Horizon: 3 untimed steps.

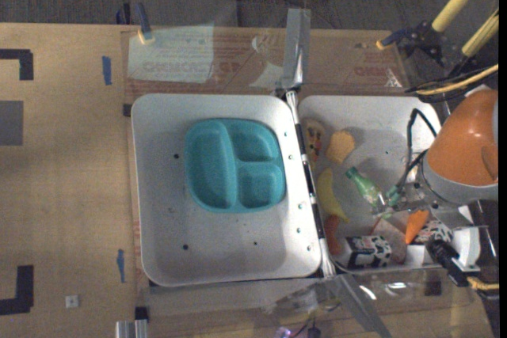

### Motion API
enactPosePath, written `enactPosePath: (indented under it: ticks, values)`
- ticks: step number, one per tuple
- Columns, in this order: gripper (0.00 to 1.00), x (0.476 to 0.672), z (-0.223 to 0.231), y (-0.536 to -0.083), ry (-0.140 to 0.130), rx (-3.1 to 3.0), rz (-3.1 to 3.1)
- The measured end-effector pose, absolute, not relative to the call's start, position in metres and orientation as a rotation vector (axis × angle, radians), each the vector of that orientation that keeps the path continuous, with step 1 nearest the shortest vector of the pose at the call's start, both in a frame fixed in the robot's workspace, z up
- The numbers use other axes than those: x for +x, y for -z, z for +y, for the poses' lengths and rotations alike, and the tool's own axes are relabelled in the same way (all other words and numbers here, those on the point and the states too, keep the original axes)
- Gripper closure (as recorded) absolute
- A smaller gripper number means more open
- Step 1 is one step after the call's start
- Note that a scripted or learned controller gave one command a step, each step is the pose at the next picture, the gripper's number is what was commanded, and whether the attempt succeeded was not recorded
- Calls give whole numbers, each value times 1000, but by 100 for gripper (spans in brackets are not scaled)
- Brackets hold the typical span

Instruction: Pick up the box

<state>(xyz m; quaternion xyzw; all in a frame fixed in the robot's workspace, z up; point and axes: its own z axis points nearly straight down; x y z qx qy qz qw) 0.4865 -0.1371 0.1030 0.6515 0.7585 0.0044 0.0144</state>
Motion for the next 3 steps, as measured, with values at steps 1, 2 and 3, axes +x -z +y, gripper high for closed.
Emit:
enactPosePath:
  ticks: [1,2,3]
  values:
    - [100,553,-150,-210,1,2482,1924]
    - [0,553,-150,-210,1,2482,1924]
    - [0,528,-137,-96,-2,2328,2105]
